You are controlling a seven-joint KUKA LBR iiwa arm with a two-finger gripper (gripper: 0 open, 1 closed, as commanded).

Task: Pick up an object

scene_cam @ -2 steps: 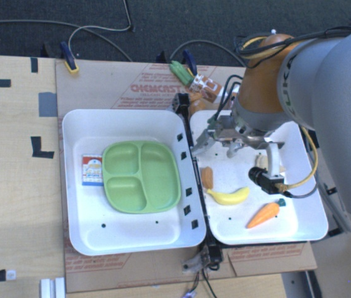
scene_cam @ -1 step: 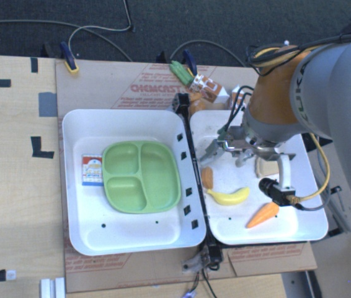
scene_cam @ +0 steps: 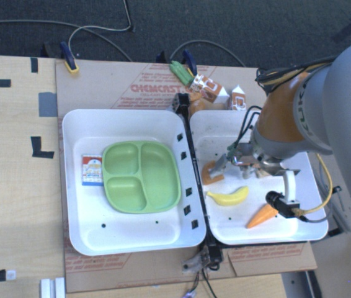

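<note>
Gripper (scene_cam: 225, 162), can't tell its state, hangs w/ the banana (scene_cam: 228, 196) just at 6 o'clock, lying 9-to-3.

Green plate (scene_cam: 142, 177), yellow banana (scene_cam: 228, 197)

divided plate (scene_cam: 142, 176) and small box (scene_cam: 92, 170) in left bin (scene_cam: 76, 126), banana (scene_cam: 228, 196) and carrot (scene_cam: 261, 216) in right bin (scene_cam: 312, 231)

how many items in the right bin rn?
3 visible: banana mid-bin, carrot toward the front edge, orange-brown item by the left wall. The arm may hide more.
</note>
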